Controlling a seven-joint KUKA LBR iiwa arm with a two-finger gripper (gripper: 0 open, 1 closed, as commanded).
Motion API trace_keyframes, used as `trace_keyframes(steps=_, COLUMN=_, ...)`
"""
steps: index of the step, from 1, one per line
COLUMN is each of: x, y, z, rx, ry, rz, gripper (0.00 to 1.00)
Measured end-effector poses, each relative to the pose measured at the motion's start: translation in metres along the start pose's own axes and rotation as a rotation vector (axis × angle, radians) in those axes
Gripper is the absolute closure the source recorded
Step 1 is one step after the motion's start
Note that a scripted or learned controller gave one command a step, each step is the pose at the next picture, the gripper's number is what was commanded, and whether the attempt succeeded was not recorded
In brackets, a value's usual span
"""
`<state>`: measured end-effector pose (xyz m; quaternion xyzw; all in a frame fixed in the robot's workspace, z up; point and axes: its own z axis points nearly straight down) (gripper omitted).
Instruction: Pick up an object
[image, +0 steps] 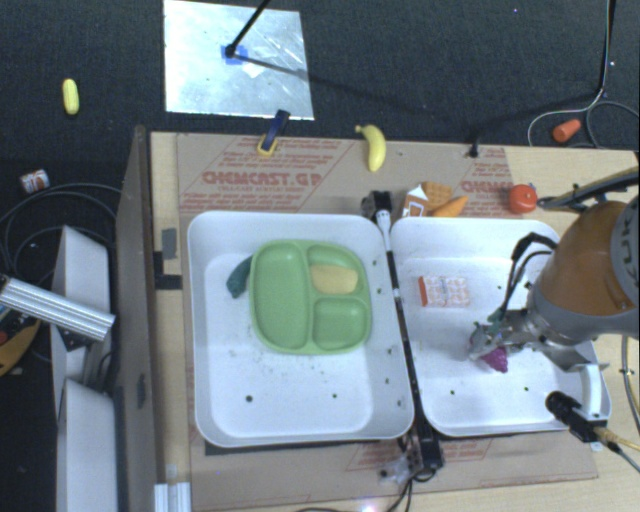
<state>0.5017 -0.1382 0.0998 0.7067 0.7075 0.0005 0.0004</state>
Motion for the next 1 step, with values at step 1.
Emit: trace_keyframes(steps=1, x=0.096, y=-0.0051, z=-0.089, rx=-0.006, ry=0.002, rz=-0.011, gripper=1.0)
